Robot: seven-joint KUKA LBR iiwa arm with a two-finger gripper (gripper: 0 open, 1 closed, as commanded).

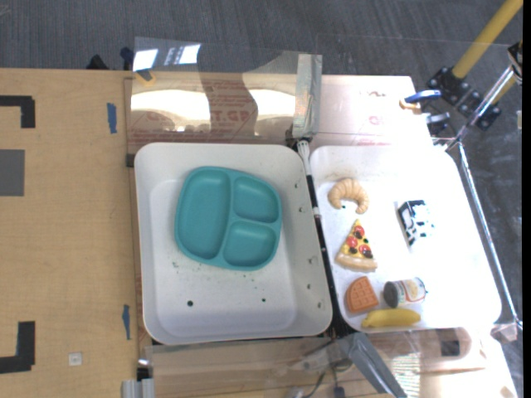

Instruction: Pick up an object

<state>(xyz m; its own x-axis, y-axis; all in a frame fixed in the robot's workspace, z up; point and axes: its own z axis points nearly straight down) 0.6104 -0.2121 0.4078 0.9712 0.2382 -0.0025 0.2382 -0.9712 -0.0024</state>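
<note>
The right white bin [465, 255] holds several toy items. A tan croissant [348, 194] lies near its back left. A pizza slice [358, 247] rests below it. A small black, white and blue object [415, 220] sits toward the middle. Along the front edge lie a brown waffle-like piece [362, 294], a small can [404, 291] on its side and a yellow banana [391, 318]. The left white bin [158, 305] carries a teal divided plate [228, 218] with three compartments.
Brown cardboard [66, 222] covers the bench left of the bins. A clear plastic sheet [216, 98] stands behind the left bin. A yellow pole [489, 31] with black clamps [460, 94] rises at the back right.
</note>
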